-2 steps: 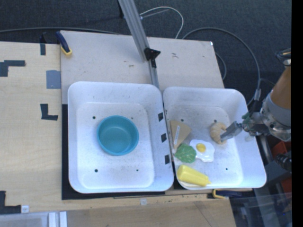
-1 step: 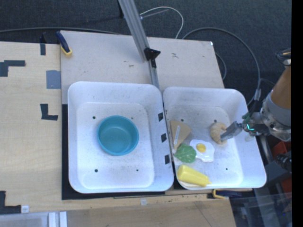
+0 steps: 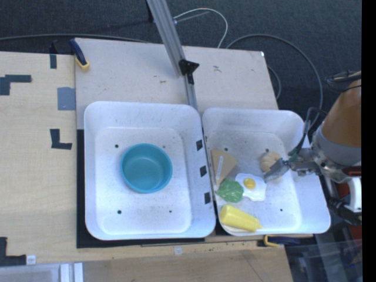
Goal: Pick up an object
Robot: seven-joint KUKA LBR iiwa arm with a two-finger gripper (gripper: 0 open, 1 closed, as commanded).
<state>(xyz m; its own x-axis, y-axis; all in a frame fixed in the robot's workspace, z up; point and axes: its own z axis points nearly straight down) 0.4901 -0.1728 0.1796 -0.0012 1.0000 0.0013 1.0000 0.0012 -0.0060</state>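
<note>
The gripper (image 3: 271, 173) hangs low over the right bin (image 3: 305, 216), fingers apart with nothing between them, just beside the bread roll (image 3: 269, 158) near the bin's right wall. Descending there, one finger might nudge the roll or catch the fried egg (image 3: 252, 187) instead.

A pale wooden bench (image 3: 35, 175) marked with dark tape stands on dark carpet (image 3: 282, 10), where thin cables (image 3: 205, 13) loop.

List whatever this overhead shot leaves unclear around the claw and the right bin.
- Claw: too small and blurred to tell whether it grips anything.
- Beige lump: too blurred to identify, partly behind the claw.
- Arm: cut off by the picture's right side.
- Yellow item: bottom hidden by the bin rim.
</note>
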